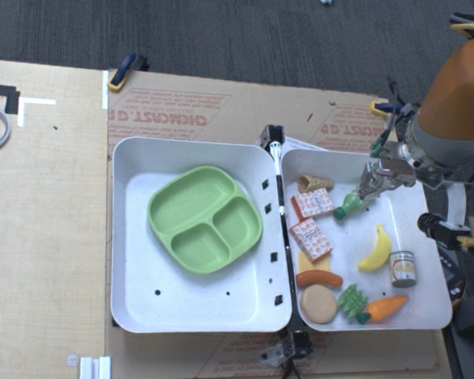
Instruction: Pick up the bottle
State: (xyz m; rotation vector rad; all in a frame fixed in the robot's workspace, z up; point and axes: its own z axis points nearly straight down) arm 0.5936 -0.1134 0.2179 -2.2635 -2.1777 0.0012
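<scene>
Carrot (387, 307): nearest item, at about five o'clock in the right bin (422, 323), touching the green leafy piece (351, 299).
Round bun (319, 304): at seven o'clock in that bin, just below the sausage (318, 279).
Small jar (403, 268): at four o'clock, just beside the banana (376, 250).
Cracker packs (312, 222): two, stacked along the bin's nine o'clock side, with a cone (313, 183) at eleven o'clock.
Green divided plate (206, 219): alone in the left bin (128, 242), well apart from the work.
Bottle (350, 205): we read the small green item lying tilted near the right bin's centre, toward twelve o'clock, as the task's thing – its upper end reaches up under the gripper.
Gripper (372, 186): at one o'clock of the bottle, fingertips at or just on its upper end.
Jaws: we cannot tell how far apart they stand; the metalwork blurs into the bottle's end, so we record contact as likely and a hold as unproven.
Risk, grip: the bottle lies slanted and seems taken near its tip – in our judgement it could pivot or slip out on the lift.
Risk, neighbours: the upper cracker pack sits near the bottle's lower end; a dragged bottle could nudge it.
Risk, wall: the gripper works near the bin's far wall, which leaves little room for a corrected approach.
</scene>
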